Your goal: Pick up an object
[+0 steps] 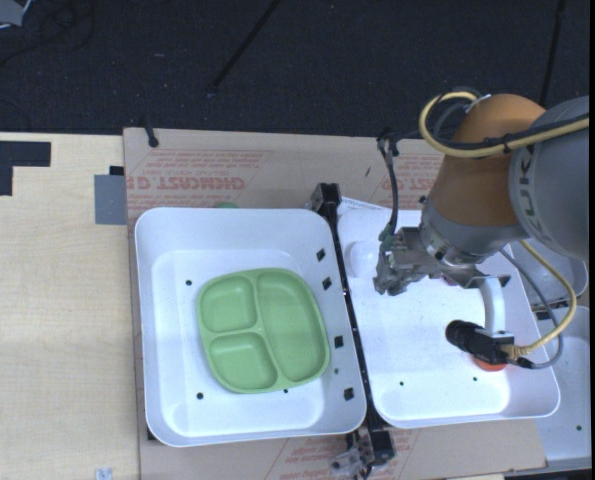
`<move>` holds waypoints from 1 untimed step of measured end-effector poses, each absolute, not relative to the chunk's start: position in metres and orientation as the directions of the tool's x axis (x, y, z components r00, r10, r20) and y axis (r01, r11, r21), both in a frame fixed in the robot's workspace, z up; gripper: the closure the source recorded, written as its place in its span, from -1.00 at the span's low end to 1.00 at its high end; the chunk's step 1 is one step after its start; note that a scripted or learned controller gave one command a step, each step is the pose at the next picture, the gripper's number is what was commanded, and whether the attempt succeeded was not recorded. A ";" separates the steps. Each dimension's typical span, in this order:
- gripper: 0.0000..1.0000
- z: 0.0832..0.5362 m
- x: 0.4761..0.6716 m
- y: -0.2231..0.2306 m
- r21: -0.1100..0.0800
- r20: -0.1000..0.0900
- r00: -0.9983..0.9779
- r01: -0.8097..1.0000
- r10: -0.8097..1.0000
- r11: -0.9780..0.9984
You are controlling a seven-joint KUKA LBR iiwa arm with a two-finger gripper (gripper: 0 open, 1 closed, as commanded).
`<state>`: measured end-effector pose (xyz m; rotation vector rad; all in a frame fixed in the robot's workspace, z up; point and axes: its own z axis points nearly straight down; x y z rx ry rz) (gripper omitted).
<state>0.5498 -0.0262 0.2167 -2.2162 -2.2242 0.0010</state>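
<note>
A green divided plate lies flat in the left bin. In the right bin a small red object peeks out near the right wall, partly covered by a black part of the arm's gear. My gripper hangs over the upper left part of the right bin, close to the divider between the bins. Nothing is seen in its grasp. The red object is well to the gripper's lower right.
The grey arm with its orange band reaches in from the right and covers the right bin's far corner. Cables loop above the gripper. A black divider rail runs between the bins. Cardboard lies under both.
</note>
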 end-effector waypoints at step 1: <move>1.00 0.224 0.546 0.028 -0.002 0.002 -0.005 1.000 1.000 0.005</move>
